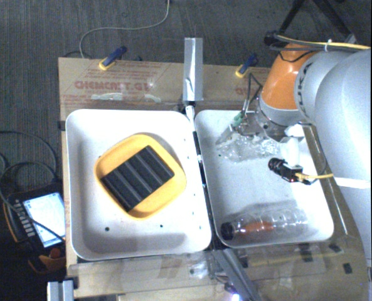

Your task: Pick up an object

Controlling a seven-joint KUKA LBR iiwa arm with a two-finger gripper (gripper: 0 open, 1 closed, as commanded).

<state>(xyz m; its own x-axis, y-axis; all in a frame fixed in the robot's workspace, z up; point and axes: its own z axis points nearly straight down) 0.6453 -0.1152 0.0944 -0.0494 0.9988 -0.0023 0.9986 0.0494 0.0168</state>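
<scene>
Hovering over the far end of the right bin (248,190), the gripper (251,127) sits right at a wad of crumpled clear plastic (239,148), and we cannot tell whether it is clenched or released. Nearer us in that bin, a clear bottle (264,224) lies on its side. Over in the left bin (85,221) we see a yellow tray (138,144) with a black ridged insert (138,175).

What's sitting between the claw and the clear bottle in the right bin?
In the camera view, a crumpled clear plastic piece lies right by the claw. Beyond it, the bare floor of the right bin runs to the bottle.
</scene>
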